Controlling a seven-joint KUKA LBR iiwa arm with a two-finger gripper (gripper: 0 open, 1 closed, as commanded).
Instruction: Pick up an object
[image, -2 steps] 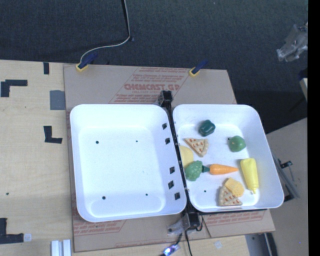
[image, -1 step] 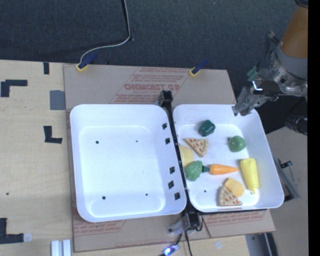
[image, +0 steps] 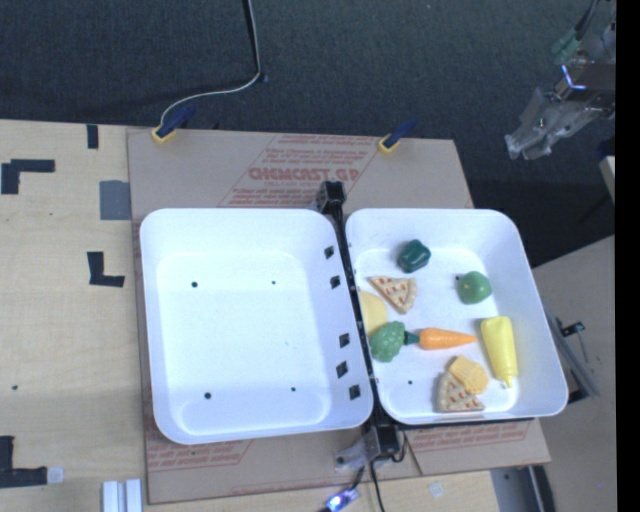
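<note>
The right bin holds several toy foods. A dark green pepper and a round green fruit lie toward the back. A waffle wedge and a pale yellow piece sit by the divider. In front of them lie a broccoli, an orange carrot, a yellow corn cob and another waffle wedge. My gripper hangs high at the upper right, past the bin's far right corner and well away from every object, with nothing seen in it.
The left bin lies beside the right one, joined along a black hinged divider. Both rest on a cardboard sheet clamped at the back. A white cable runs over the dark floor behind.
</note>
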